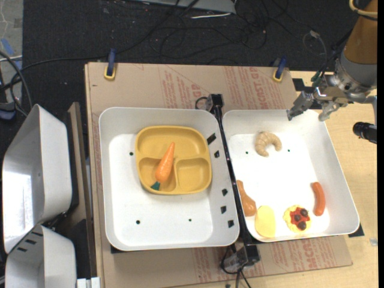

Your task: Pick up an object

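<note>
1. Camera view, nearest edge: in the right bin (336, 161), along its front wall, lie a yellow disc (265, 221) and a small pizza toy (298, 217), close together but apart.
2. Just behind them, an orange drumstick (245, 199) rests by the bin's left wall; a sausage (318, 198) lies toward the right wall.
3. In the left bin (117, 179), a yellow divided plate (174, 159) holds a carrot (165, 163) across its left compartments.
4. Farther back, a croissant (267, 143) sits alone.
5. Farthest, the gripper (311, 112) hovers over the right bin's far rim, fingers spread, nothing between them.
</note>
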### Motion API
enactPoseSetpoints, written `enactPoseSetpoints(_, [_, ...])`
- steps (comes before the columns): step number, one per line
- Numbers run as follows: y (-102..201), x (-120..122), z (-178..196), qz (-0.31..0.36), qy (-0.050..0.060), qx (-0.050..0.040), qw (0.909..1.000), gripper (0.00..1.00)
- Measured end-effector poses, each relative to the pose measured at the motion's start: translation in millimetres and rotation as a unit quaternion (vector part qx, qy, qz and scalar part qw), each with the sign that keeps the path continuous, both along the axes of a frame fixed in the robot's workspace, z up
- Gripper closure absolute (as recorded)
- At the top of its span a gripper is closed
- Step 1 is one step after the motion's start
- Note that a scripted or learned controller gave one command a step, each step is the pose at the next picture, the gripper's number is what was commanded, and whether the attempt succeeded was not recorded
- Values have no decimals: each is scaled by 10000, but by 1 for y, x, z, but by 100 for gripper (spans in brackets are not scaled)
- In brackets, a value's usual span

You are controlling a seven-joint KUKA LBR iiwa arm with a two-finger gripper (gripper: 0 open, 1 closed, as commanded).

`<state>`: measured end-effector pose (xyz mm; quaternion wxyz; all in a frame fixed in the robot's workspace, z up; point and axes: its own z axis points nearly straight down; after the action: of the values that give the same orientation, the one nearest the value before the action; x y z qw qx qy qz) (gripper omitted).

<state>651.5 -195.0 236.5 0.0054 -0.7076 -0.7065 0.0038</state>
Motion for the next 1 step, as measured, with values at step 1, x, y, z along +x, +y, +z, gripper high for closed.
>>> enactPoseSetpoints(1, [1, 3, 9, 16, -68, -13, 10000, 0])
